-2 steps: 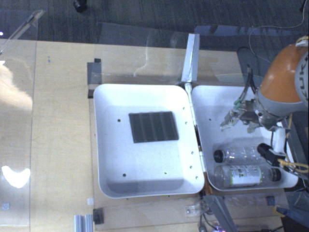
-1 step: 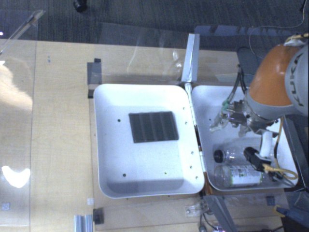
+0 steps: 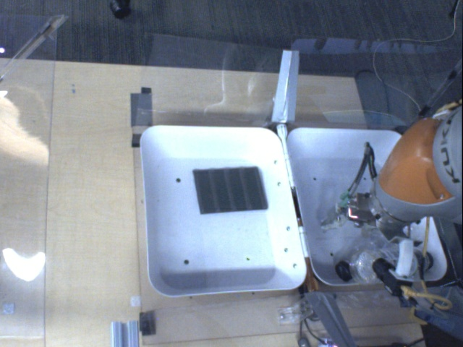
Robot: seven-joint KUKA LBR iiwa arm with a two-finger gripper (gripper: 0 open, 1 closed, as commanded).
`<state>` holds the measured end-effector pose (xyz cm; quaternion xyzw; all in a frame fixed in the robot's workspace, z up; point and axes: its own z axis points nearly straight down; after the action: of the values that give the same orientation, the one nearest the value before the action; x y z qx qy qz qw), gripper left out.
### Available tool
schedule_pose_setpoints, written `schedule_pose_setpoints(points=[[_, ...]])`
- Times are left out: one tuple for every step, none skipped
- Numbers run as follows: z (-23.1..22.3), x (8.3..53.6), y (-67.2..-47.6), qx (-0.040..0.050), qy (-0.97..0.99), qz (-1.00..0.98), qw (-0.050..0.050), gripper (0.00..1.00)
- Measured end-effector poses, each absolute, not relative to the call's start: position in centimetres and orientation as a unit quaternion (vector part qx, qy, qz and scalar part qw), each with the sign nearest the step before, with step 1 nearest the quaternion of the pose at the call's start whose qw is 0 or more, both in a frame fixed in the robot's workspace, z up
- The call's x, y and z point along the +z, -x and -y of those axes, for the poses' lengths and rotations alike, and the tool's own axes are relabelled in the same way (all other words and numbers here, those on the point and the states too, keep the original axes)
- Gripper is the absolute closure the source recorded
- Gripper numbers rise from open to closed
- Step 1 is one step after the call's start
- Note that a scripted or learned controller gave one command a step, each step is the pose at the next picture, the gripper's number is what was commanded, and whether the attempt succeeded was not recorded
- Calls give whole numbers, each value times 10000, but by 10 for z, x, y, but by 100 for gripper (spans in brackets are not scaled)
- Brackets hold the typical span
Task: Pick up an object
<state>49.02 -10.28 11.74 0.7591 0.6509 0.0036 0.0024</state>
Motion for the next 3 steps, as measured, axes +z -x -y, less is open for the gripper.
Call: schedule_pose_setpoints(points=[[154,89,-562,37,-6557,-7550,64,0],[134,91,-505,66,-6646,-7472,89,0],[100,90,-565,48,-6030,-7977,60,0]])
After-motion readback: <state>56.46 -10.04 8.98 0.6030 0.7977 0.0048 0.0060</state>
